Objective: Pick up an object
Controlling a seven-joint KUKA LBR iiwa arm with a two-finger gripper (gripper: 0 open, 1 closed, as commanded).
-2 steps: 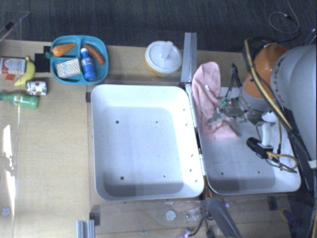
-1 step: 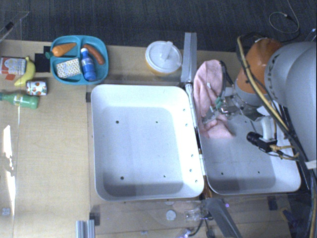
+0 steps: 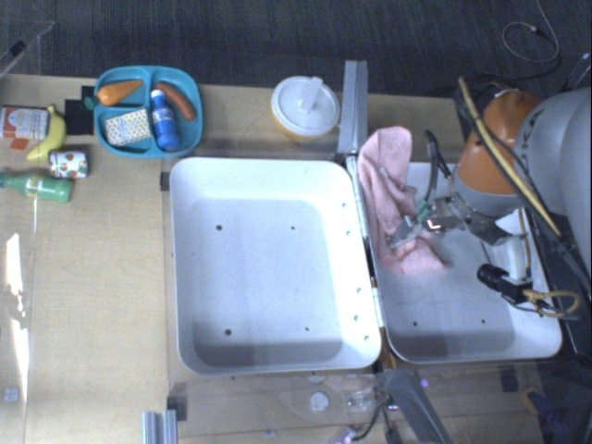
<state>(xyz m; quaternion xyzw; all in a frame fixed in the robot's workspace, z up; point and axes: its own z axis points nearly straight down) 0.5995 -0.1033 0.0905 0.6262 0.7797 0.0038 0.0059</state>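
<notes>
Nearest the lens, at six o'clock, sits the front rim of the left bin (image 3: 277,363), its floor bare. At three o'clock the right bin (image 3: 462,326) holds a pink cloth (image 3: 393,192), draped against its left wall and spilling onto the floor toward the middle. The gripper (image 3: 407,234) is down on the cloth's lower folds, reaching in from the right; whether it has cloth pinched I cannot tell, as the tips blur into the fabric.

By my judgement the grasp itself is the step in hand: contact looks made, no lift yet. The next move calls for a firm pinch on a bunched fold, then a straight rise high enough to clear the wall, since limp cloth will trail and may snag the rim.

Beyond the bins, the bench (image 3: 92,294) is pale wood. At eleven o'clock stands a blue tray (image 3: 190,95) of toy food, with a banana (image 3: 51,137) and small can (image 3: 69,164) at ten. A lidded cup (image 3: 305,107) sits at twelve. Dark carpet lies behind.
</notes>
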